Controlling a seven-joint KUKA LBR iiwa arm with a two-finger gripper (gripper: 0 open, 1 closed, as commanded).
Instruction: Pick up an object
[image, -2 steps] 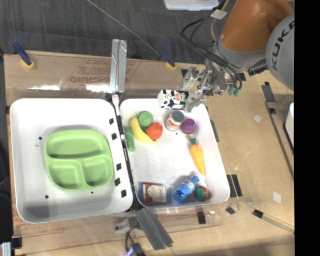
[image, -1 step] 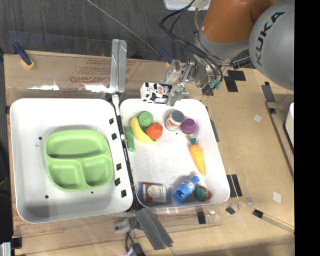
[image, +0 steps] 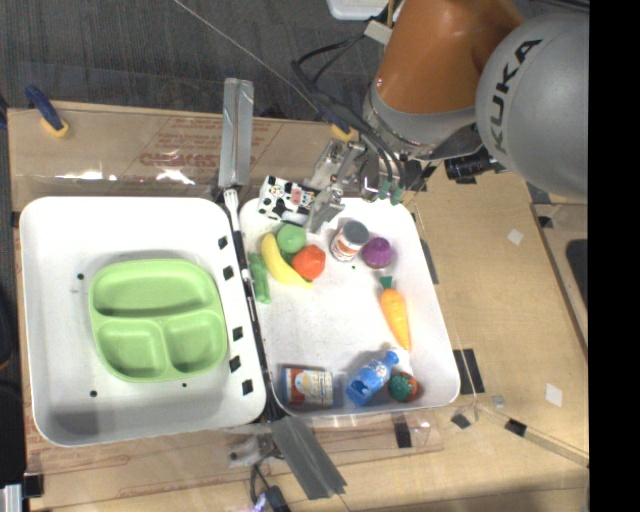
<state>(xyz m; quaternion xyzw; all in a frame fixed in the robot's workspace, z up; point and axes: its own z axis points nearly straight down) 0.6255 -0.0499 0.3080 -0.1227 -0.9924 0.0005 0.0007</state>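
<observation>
My gripper hangs over the far left part of the right bin, its fingers open and pointing down with nothing between them. Just below it lie a green round fruit, a yellow banana and a red-orange tomato. A small can and a purple fruit sit to the right of the fingers. A black-and-white patterned item rests at the bin's far left corner, beside the gripper.
A carrot lies at the right bin's right side. A tin can, a blue bottle and a red-green item sit along its near edge. A green pod leans on the divider. The left bin holds a green divided tray.
</observation>
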